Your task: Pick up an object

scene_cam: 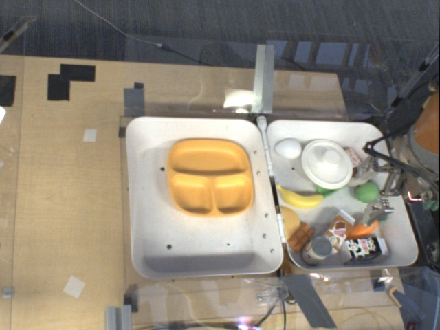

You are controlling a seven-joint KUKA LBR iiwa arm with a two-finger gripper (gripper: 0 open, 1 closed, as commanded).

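In the left bin [148, 184], one orange tray [209, 176].

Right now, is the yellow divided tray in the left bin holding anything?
Empty. The yellow divided tray lies flat in the left bin, and all three of its compartments show bare yellow plastic, with nothing resting in them.

Orange tray [210, 177], yellow banana [300, 198]

arm [427, 139]: cut off at right edge | hand [382, 199]: fingers unclear
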